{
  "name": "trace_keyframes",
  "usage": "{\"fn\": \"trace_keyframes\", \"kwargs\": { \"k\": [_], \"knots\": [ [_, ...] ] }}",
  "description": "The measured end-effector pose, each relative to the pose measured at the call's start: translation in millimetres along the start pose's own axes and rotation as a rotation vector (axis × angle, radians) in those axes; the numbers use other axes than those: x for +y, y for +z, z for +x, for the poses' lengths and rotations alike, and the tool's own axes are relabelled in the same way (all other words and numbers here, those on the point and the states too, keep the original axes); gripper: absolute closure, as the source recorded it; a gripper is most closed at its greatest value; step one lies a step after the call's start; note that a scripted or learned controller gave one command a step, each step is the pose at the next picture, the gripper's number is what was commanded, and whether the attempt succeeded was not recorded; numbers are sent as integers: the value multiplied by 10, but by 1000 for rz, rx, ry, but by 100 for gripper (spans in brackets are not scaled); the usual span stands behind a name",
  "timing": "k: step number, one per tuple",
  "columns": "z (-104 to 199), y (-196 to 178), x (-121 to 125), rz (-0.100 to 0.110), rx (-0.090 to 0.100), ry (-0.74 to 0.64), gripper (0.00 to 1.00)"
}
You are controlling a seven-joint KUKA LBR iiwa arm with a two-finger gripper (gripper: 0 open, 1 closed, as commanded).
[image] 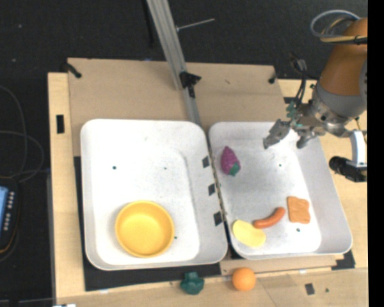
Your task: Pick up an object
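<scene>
In the right bin [320,190], the gripper [288,136], fingers spread and holding nothing, hangs near the purple toy fruit [229,160], likely light, stiff and slightly slick, best pinched across its narrow middle.

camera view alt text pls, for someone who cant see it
A grey and orange robot arm's tool, fingers spread and holding nothing, hovers over the right white bin, which holds a purple toy, an orange sausage, a yellow piece and an orange block. The left white bin holds a yellow bowl.
</scene>
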State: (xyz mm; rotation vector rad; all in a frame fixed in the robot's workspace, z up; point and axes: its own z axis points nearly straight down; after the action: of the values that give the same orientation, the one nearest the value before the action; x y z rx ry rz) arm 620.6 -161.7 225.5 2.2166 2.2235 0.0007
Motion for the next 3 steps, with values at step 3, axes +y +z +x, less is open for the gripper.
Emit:
{"fn": "trace_keyframes", "kwargs": {
  "k": [3],
  "knots": [
    [47,942,69,5,0,0,0]
  ]
}}
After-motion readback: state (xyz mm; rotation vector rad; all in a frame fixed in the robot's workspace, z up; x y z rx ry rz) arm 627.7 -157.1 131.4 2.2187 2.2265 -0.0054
